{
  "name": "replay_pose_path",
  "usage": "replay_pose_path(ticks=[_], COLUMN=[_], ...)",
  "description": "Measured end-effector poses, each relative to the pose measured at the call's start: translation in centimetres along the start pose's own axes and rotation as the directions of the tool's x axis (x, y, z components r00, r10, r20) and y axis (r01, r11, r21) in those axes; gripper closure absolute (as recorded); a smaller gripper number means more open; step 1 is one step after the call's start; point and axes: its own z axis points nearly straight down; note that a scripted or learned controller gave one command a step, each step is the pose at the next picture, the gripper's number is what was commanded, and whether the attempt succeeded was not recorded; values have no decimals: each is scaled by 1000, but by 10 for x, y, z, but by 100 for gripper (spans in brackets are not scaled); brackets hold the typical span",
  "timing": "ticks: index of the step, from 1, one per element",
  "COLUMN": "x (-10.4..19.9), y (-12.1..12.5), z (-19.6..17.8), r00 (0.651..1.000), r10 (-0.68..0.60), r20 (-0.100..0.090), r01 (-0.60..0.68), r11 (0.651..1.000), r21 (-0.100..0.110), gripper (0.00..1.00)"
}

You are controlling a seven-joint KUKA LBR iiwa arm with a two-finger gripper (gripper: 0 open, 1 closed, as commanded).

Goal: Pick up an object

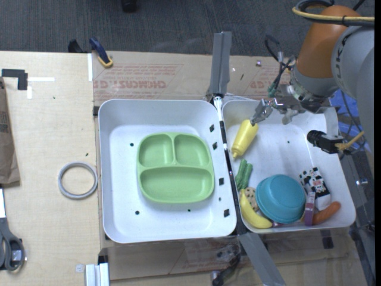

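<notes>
- Pale wood-toned board forms the top of the desk (47,136), on which two shallow white bins are set side by side over a sheet of brown cardboard (155,76) printed with red lettering.
- Dark grey carpet (149,11) is seen beyond the far edge of the desk.
- The left bin (113,177) is occupied by a light green divided plate (175,167), laid flat near its middle.
- The right bin (286,137) is shared by several things: a yellow bottle (244,137) lying tilted by its left wall, a green bean pod (243,175) just below it, a banana (253,213) at the near corner, a blue bowl (281,198) turned over beside the banana, and a black-and-white cow toy (313,183) near the right wall.
- The gripper (266,107) is held over the far end of the right bin, just above the bottle's top; whether its jaws are released or clenched cannot be told.
- A grey ring (78,180) lies on the bare desk left of the bins, and a blue clamp (101,52) is fixed at the cardboard's far corner.
</notes>
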Motion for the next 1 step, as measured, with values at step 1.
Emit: replay_pose_path(ticks=[1], x=[-40], y=[-3], z=[31], r00=[990], r10=[139], r20=[-1], r01=[-139], r11=[990], r21=[0], gripper=[0])
